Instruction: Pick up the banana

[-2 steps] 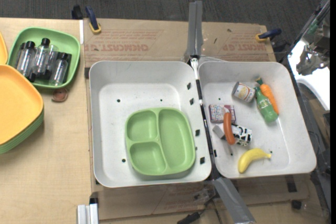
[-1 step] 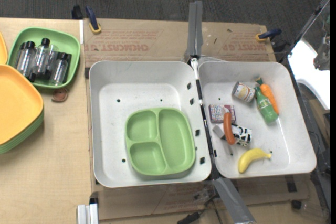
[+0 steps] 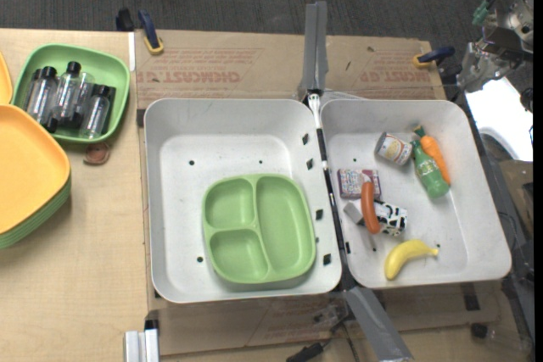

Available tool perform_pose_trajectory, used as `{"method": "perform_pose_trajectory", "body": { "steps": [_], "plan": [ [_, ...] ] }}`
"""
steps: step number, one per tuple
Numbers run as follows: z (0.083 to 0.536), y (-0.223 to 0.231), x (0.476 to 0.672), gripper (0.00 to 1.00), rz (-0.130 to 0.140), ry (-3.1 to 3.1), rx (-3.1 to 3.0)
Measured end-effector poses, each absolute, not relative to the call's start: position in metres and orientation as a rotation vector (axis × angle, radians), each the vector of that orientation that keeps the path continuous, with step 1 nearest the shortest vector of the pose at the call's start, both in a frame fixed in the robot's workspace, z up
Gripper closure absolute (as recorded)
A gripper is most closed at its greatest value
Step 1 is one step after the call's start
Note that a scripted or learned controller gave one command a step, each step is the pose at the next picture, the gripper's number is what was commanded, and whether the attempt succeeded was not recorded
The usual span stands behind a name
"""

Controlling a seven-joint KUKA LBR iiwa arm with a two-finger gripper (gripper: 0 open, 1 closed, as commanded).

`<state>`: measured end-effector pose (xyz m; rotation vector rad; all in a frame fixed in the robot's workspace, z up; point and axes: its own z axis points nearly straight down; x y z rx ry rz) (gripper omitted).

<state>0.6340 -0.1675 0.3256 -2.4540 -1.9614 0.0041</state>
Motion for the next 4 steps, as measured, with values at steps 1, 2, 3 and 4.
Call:
{"method": "perform_pose_trajectory", "body": {
  "steps": [1, 2, 3, 4],
  "plan": [
    [0.318, -0.21, 0.607, 1.0, 0.005, -1.873, -2.52],
    [0.319, -0.216, 0.616, 1.0, 0.004, -1.888, -2.511],
    [0.283, -0.193, 0.656, 1.0, 0.003, -2.279, -2.162],
    [0.311, -0.222, 0.659, 1.0, 0.001, -2.233, -2.212]
  ]
}}
